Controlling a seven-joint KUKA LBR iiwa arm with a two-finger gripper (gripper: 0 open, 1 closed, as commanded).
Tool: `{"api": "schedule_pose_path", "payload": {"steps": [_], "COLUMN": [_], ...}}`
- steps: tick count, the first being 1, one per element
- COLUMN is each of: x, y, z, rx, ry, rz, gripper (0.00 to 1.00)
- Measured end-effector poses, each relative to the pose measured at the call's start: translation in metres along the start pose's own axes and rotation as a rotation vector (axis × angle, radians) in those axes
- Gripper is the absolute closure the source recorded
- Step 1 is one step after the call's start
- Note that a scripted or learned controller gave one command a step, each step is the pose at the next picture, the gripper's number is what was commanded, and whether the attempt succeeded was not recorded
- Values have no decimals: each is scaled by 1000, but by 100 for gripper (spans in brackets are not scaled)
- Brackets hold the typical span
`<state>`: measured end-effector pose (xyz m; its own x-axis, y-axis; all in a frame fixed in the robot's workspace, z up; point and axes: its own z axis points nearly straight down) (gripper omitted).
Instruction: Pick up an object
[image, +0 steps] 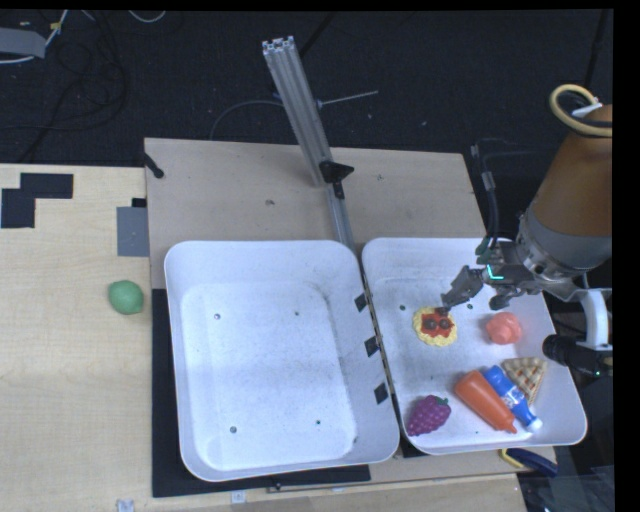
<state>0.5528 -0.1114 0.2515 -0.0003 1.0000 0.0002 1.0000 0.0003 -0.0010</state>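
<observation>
Nearest edge: pale wood bench (60, 330), black mat under both bins. Left bin (262, 360), away from gripper: shallow white plastic, speckled floor, rounded corners. Right bin (400, 270), under gripper, holding below the tool a bumpy purple grape bunch (427, 414), smooth orange carrot (482, 398), blue-white tube (511, 396), gridded tan waffle (526, 375). Just below-left of gripper: flat yellow round piece with red top (436, 327). Just below it: pink lumpy toy (503, 327). Gripper (488, 291) hovering over bin, fingers spread apart, nothing between them. Far left on bench: green ball (126, 297). Behind: ribbed aluminium bar (305, 115), dark floor, loose cables.
</observation>
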Motion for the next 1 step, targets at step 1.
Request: {"api": "schedule_pose_path", "payload": {"steps": [1], "x": [0], "y": [0], "z": [0], "rx": [0], "ry": [0], "rz": [0], "gripper": [0]}}
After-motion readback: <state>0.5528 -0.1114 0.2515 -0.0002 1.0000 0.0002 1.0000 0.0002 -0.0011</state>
